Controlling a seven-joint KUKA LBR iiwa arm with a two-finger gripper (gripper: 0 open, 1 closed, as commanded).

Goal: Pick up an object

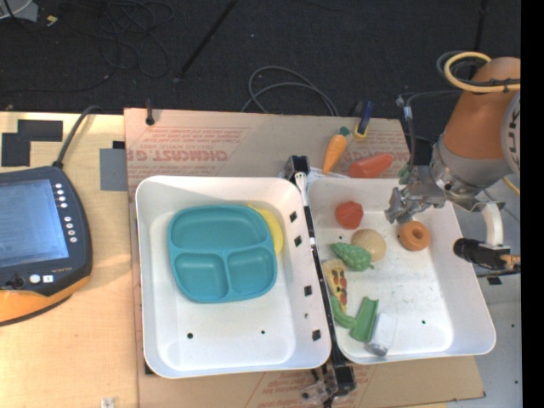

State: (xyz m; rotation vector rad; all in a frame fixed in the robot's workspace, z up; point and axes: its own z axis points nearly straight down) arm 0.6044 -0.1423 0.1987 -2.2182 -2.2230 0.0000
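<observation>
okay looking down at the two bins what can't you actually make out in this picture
- Tool, camera view: small and dark over the right bin; whether it is open or shut cannot be told.
- Yellow item, left bin: mostly covered by the teal divided tray, so its shape is unclear.
- Small grey piece by the green block: too small to identify.
- Arm: cut off at the right edge.

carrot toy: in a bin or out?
Out. The carrot toy lies on the cardboard beyond the right bin, past its far rim, beside a red toy.
</observation>
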